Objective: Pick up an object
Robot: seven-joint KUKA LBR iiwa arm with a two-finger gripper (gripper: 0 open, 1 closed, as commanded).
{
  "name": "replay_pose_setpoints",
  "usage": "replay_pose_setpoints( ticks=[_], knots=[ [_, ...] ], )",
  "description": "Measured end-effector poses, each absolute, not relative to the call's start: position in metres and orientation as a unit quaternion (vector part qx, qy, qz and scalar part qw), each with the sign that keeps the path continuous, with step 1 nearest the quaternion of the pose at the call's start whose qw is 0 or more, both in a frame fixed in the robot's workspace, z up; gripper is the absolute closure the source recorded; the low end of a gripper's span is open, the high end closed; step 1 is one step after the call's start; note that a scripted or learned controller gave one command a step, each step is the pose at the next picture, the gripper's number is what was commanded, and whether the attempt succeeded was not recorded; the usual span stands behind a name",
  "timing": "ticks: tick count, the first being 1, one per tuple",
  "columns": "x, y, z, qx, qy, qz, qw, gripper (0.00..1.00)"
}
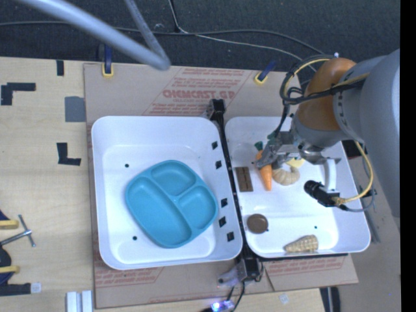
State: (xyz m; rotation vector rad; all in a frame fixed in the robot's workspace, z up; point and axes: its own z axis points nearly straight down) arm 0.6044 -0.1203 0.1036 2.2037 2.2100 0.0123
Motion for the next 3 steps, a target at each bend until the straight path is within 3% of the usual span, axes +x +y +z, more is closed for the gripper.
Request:
replay_pose_setpoints(
  ticks=[1,2,3],
  knots=[
    [0.599,-0.123,0.164,0.707,0.708,0.001,0.002,1.0],
    [0.599,-0.126,0.228,0.707,0.707,0.0013,0.003,1.0],
    [0.599,-0.126,0.228,0.707,0.708,-0.0004,0.0,1.0]
  ],
)
